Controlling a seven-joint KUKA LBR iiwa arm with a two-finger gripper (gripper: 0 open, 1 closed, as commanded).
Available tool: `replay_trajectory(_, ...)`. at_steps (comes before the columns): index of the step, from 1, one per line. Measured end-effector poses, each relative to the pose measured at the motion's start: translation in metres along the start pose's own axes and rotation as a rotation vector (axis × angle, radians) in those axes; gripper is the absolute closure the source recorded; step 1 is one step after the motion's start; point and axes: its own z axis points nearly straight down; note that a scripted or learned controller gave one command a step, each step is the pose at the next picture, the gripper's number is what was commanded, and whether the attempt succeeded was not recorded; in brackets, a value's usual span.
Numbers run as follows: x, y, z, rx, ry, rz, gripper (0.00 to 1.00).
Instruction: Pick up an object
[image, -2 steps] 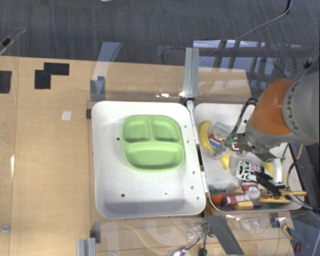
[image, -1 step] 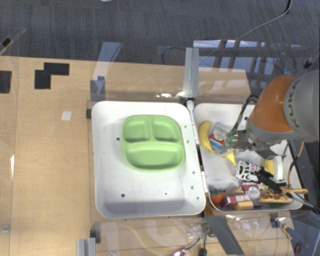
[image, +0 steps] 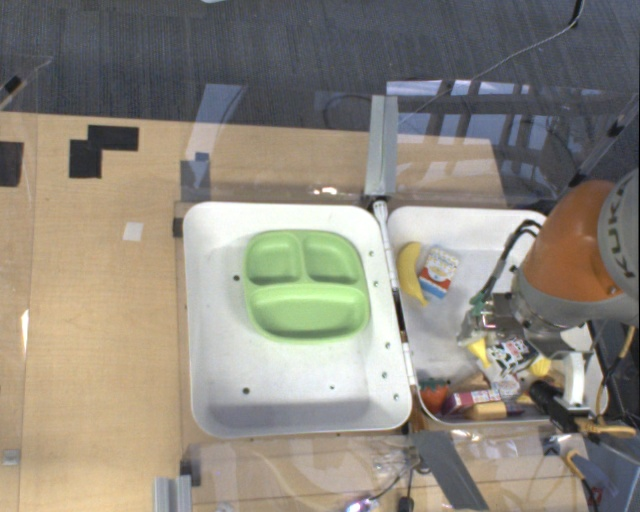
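step in hand: approach phase over the right bin, no grasp confirmed.

i read the scene from largest item down: the left bin (image: 215, 390) carried a green divided tray (image: 304, 283) near its centre, and the right bin (image: 450, 225) held the loose objects. the arm (image: 575, 255) reached in from the right, its wrist low over the near right part of that bin. the gripper (image: 487, 325) sat among a cluster of small items at the bin's near edge; i could not tell how it was set, and i saw nothing held. a banana (image: 409, 272) lay against the divider wall, a small carton (image: 438, 268) touching it, both apart from the gripper. in my judgement the next move called for a descent onto one item in the cluster, then closure and a straight lift.
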Motion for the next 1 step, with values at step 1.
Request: replay_trajectory(1, 0.0536, 0.0566, -0.1133, -0.003, -0.001, -0.098, 1.0)
